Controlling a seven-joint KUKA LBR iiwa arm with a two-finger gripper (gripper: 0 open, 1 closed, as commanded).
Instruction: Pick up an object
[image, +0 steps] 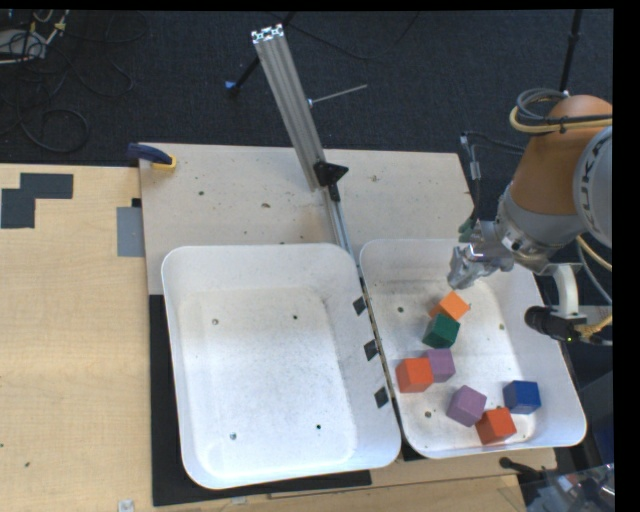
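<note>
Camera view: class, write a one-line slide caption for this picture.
The gripper hangs above coloured blocks in the right bin, nearest an orange block.

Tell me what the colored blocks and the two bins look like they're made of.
Blocks, such as the green block: likely painted wood or foam, matte and sharp-edged. The left bin and right bin: probably moulded plastic, white with rounded rims and a slight sheen.

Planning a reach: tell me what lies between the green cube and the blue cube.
In the camera view, bare bin floor lies between the green cube and the blue cube.
</note>
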